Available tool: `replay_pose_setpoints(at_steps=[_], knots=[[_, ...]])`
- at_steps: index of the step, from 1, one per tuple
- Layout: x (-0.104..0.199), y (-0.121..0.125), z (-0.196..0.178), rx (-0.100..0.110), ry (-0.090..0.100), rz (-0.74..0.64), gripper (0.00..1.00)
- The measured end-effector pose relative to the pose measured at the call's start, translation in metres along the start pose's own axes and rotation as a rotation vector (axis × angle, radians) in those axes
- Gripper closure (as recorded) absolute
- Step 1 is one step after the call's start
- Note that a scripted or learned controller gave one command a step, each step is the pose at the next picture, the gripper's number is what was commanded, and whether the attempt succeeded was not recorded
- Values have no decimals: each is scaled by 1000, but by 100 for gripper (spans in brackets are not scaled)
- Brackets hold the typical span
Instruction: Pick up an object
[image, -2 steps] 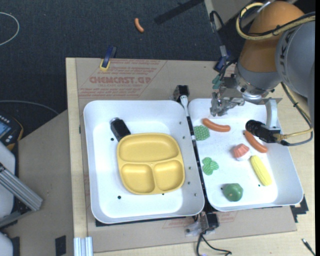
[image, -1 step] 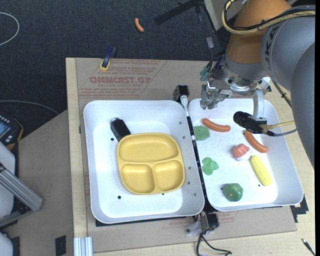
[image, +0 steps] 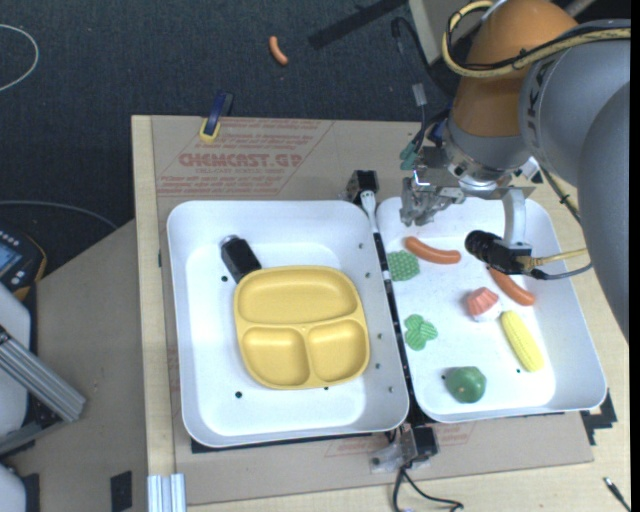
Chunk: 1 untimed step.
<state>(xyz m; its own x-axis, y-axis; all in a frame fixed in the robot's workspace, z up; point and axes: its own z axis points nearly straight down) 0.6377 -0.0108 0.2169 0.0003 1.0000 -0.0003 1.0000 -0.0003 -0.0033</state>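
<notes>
**Gripper poised over a toy sausage at the back of the right bin**

The gripper (image: 428, 208) hangs just behind the sausage (image: 432, 250). From this angle I cannot tell whether it is apart or together, and nothing can be seen held in it. The sausage is the closest candidate. It lies flat on the floor of the right bin (image: 575, 345), its long axis running roughly across the bin, with clear floor along both long sides.

It looks like a small moulded plastic toy, so it is probably light, stiff and smooth. Its round section may roll or squirt out if it is pinched off-centre. I would grip it at mid-length, across the narrow width, square to the long axis.

- Just left of the sausage and almost touching its end lies a green lattice piece (image: 402, 265), which may get nudged.
- Right of the sausage and a little forward lies a second sausage (image: 515, 289).
- Forward of the sausage lie a pink piece (image: 482, 302), a leafy green piece (image: 419, 331) and a corn cob (image: 522, 340).
- A green pepper (image: 464, 383) lies farthest forward.
- Well to the left of the sausage, the left bin (image: 195, 330) holds a yellow divided plate (image: 300, 325) with a black block (image: 240, 258) at its back corner.
</notes>
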Motion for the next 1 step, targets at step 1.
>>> replay_pose_setpoints(at_steps=[1], knots=[[4,-6,-19,-7,0,-1,100]])
